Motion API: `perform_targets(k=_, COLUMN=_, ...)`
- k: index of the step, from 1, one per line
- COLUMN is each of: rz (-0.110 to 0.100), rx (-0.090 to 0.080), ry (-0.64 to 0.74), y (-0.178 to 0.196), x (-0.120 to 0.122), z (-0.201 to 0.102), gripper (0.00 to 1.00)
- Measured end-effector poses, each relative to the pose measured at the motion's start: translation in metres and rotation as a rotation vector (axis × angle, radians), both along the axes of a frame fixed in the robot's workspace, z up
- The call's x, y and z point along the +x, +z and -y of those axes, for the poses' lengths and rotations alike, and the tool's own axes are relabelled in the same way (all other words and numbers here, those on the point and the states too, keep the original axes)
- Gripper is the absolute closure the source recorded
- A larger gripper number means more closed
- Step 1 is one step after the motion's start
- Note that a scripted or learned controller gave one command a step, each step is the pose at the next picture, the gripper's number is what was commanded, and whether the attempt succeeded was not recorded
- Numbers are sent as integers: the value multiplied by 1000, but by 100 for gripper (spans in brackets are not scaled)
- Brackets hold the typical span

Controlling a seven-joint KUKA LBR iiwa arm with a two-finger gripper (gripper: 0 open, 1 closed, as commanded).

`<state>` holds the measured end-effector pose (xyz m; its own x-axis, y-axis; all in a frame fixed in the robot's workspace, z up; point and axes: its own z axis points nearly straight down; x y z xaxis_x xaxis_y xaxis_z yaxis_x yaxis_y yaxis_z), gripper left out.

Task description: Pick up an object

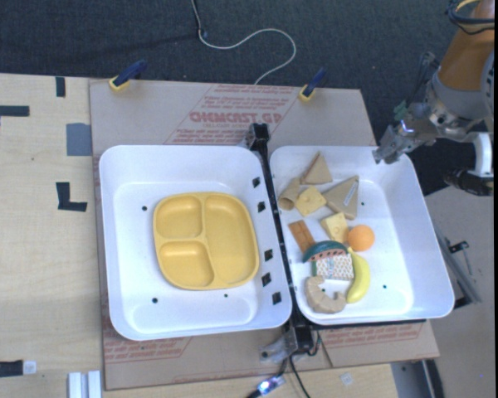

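Observation:
The right bin [415, 247] holds several toy foods: tan wedge pieces [319, 171], a yellow cheese block [310, 200], an orange ball [361, 238], a banana [360, 279], a brown stick [301, 236], a teal-topped patterned piece [331, 263] and a ring-shaped cookie [323, 296]. My gripper [393, 146] hangs at the bin's far right corner, above the rim and apart from all the food. Nothing shows between its tips.
The left bin [124, 222] bears a yellow divided plate [206, 240]. Both bins rest on a cardboard sheet [224, 114] held by blue-yellow clamps [127, 74]. A white cable [249, 40] loops behind. The arm [465, 65] stands at the right edge.

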<state>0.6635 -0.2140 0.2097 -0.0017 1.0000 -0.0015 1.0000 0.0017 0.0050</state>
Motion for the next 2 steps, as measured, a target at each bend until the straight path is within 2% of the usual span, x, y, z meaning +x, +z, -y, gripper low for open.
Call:
perform_targets(k=1, rz=-3, rx=1, ry=-1, y=16, x=1, z=-1, gripper=100)
perform_targets(k=2, rz=-10, rx=2, ry=1, y=5, x=-36, z=-42, gripper=100)
